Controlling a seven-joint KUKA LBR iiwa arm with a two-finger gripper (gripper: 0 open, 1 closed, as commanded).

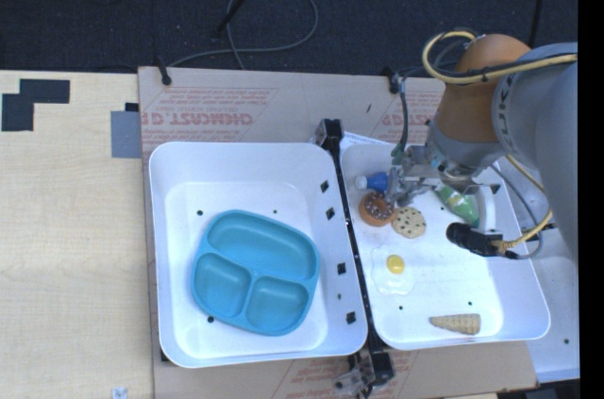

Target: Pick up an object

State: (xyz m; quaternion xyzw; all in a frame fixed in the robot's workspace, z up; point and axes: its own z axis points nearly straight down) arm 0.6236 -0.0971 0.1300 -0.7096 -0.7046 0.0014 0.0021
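The doughnut [377,209] is lying at the far left of the right bin [528,312], just beside the cookie [409,222]. My pincer [401,189] is hovering over both; released or clenched, I cannot tell. I am judging it best to be descending centred on the doughnut alone, avoiding the cookie.

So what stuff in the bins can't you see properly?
- Blue thing, camera view: partly hidden by the end effector, and too small to name.
- Green thing, camera view: its far end is covered by the arm.
- Tan wedge, camera view: too small and blurry to tell what it is.
- Right bin, camera view: its far right corner is hidden behind the arm.
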